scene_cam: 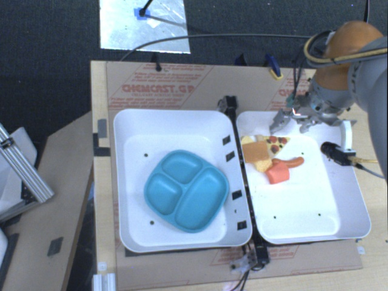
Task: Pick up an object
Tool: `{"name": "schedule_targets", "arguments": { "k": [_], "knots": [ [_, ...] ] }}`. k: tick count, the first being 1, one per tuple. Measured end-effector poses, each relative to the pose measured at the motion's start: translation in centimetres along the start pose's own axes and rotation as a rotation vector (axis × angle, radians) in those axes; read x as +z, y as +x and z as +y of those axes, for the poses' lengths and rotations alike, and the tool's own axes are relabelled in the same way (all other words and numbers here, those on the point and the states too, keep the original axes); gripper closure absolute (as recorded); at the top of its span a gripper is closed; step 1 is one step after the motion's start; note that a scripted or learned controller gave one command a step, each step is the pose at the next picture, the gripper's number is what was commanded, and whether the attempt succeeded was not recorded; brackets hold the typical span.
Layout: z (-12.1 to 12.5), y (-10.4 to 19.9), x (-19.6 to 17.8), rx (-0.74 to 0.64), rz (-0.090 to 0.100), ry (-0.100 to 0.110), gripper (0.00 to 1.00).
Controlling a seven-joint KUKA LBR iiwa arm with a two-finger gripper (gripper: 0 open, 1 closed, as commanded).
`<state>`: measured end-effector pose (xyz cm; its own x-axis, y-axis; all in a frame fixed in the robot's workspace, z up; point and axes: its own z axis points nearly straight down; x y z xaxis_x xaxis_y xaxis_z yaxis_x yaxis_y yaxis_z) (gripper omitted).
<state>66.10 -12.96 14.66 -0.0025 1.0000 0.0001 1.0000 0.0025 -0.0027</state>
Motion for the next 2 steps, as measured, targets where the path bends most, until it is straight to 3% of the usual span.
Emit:
{"name": "schedule_targets", "arguments": {
  "k": [1,2],
  "knots": [
    [0.4,-0.5,4.4,0.001,-0.001,-0.002,0.0],
    [0.7,-0.5,5.7,-0.001,-0.002,-0.008,0.0]
  ]
}}
